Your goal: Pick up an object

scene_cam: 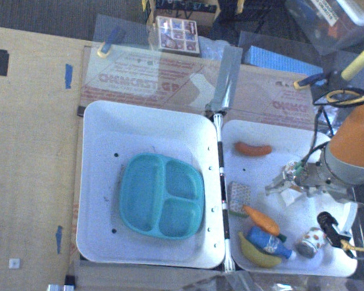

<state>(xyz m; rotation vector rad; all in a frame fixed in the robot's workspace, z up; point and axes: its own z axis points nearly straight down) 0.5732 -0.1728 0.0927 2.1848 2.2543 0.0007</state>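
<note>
Cardboard-topped table (21, 153) is carrying two white bins. The left bin (105, 125) is holding a teal divided plate (162, 197). The right bin (265, 169) is offering a sausage (253, 149) at the back, then a carrot (262, 219), blue bottle (268, 241) and banana (257, 254) up front. The end effector (295, 180) is hanging mid-bin, well apart from them; whether its fingers are apart, I cannot tell.

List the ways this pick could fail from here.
1. The end effector sits over bare floor of the right bin, with the sausage and carrot apart from it; closing here would likely grab nothing.
2. The carrot, blue bottle and banana crowd together, so a grasp there may slip or nudge neighbours.
</note>
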